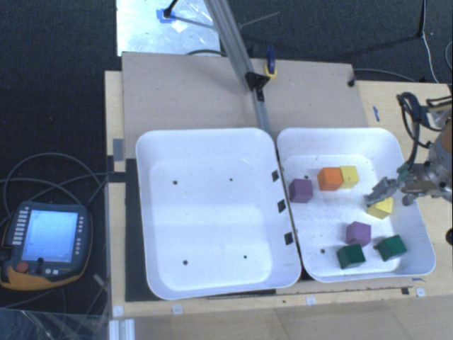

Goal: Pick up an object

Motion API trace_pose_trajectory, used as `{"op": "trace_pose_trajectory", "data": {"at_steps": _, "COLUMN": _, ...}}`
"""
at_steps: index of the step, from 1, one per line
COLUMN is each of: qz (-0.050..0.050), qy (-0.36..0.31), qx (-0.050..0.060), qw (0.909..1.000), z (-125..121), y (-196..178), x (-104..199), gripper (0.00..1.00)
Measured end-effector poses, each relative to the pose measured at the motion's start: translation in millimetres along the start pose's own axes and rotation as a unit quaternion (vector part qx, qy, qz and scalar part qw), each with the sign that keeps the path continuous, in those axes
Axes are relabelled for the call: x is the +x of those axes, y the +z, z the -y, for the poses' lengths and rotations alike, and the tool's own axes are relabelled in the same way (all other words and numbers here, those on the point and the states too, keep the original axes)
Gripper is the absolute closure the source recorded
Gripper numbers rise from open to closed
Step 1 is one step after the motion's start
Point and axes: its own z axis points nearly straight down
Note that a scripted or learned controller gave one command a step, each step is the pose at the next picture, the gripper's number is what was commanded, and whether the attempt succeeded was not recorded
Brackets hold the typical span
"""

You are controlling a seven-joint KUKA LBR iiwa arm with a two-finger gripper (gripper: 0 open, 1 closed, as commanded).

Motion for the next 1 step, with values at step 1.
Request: {"op": "trace_pose_trajectory", "data": {"at_steps": 1, "qz": 0.0, "qy": 0.0, "qx": 0.0, "qw": 1.0, "z": -0.1, "y": -0.2, "x": 0.0, "gripper": 0.0}}
